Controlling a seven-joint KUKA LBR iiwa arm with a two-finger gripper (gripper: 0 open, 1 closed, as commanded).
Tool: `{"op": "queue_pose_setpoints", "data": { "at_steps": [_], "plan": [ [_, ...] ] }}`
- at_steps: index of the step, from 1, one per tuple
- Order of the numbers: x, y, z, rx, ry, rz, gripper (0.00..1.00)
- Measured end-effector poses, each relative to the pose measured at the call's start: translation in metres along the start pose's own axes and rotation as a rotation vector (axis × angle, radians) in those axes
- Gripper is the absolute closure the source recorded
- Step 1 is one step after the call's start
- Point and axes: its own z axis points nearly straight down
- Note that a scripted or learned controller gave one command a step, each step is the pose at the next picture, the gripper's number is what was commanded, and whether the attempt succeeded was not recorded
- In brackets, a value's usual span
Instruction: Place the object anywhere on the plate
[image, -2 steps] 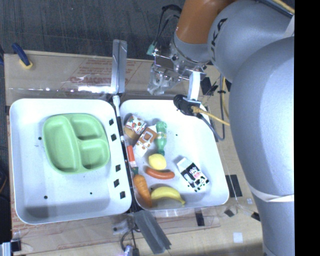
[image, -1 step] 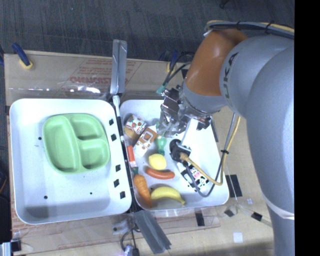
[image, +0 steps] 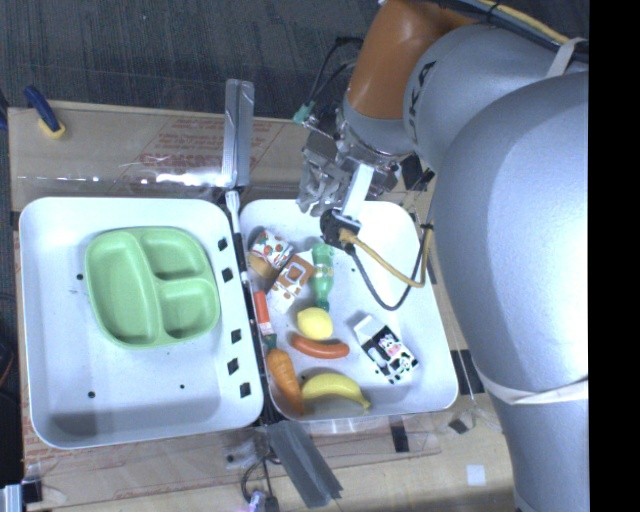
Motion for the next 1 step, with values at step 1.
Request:
{"op": "queue_pose_setpoints", "data": {
  "at_steps": [1],
  "plan": [
    [0.0017,-0.0009,-0.0096,0.003,-0.002,-0.012,1.00]
  ]
}}
